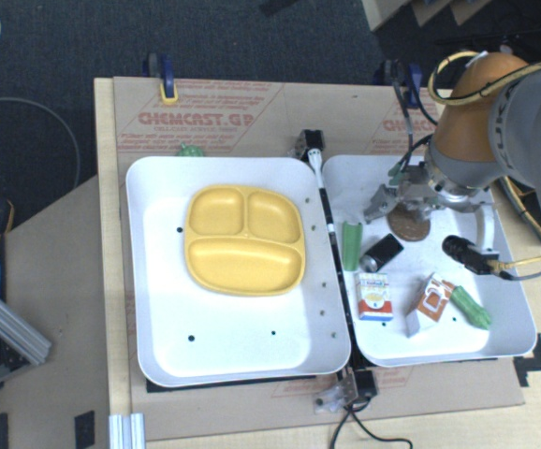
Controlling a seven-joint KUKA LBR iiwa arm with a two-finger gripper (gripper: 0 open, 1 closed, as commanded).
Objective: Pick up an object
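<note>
Arm: grey, with an orange band (476, 110) above the wrist, reaching in from the right over the right bin (509, 340).
Gripper (407, 215): low over the upper middle of the right bin, above a brown round object (409, 225).
Fingers: state cannot be told; the wrist body hides them, and nothing is seen held between them.
Right bin contents: green cylinder (351, 244) upright along the left wall; black block (382, 250) just beside it; small white carton with red and yellow print (375, 299) below the block; orange-and-white box (431, 303) to the right of the carton; green object (470, 309) near the right rim.
Left bin (158, 279): carries a yellow divided plate (245, 239) of three compartments, lying flat in the upper half.
Tabletop (242, 101): brown board with red lettering, both bins side by side on it.
</note>
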